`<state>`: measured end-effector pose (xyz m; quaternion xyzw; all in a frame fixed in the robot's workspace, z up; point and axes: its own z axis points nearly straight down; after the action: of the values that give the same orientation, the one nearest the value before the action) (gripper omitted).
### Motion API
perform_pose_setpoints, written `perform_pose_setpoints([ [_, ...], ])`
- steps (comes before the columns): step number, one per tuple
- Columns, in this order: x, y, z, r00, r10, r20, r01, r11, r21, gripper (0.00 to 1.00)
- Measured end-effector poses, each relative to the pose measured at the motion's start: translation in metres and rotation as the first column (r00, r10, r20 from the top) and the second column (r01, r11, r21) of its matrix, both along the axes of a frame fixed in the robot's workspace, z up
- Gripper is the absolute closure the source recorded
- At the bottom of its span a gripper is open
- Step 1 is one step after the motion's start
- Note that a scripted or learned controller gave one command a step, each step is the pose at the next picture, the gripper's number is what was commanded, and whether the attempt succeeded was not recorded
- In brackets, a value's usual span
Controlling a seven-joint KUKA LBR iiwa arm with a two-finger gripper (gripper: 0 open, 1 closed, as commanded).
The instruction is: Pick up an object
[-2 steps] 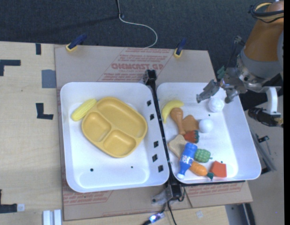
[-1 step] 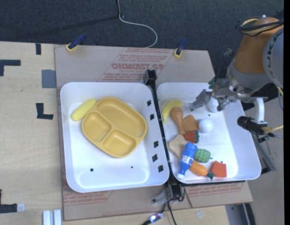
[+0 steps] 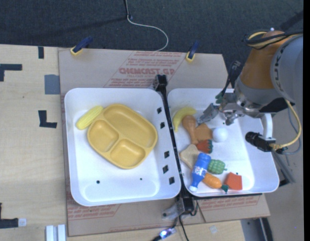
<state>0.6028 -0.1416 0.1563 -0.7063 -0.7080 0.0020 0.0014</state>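
Cardboard (image 3: 145,69) under two white bins (image 3: 74,134) — wooden bench (image 3: 24,149); fingers (image 3: 211,113) spread.

This looks like a robotics lab. Two white bins (image 3: 74,149) sit on a cardboard sheet (image 3: 145,69) clamped to a wooden bench (image 3: 24,149), with black tape marks (image 3: 44,119) on it, a loose cable (image 3: 145,26), and dark carpet (image 3: 54,11) beyond.
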Motion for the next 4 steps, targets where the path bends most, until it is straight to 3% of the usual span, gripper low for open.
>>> perform_pose_setpoints([
  [1,0.004,0.005,-0.062,1.0,0.001,-0.002,-0.001,1.0,0.002,0.0],
  [2,0.003,0.006,-0.072,1.0,-0.001,0.002,0.001,1.0,0.0,0.0],
  [3,0.005,0.005,-0.061,1.0,-0.001,0.007,0.001,1.0,-0.002,1.0],
  [4,0.009,-0.001,0.0,1.0,-0.002,0.009,0.002,1.0,0.0,1.0],
])
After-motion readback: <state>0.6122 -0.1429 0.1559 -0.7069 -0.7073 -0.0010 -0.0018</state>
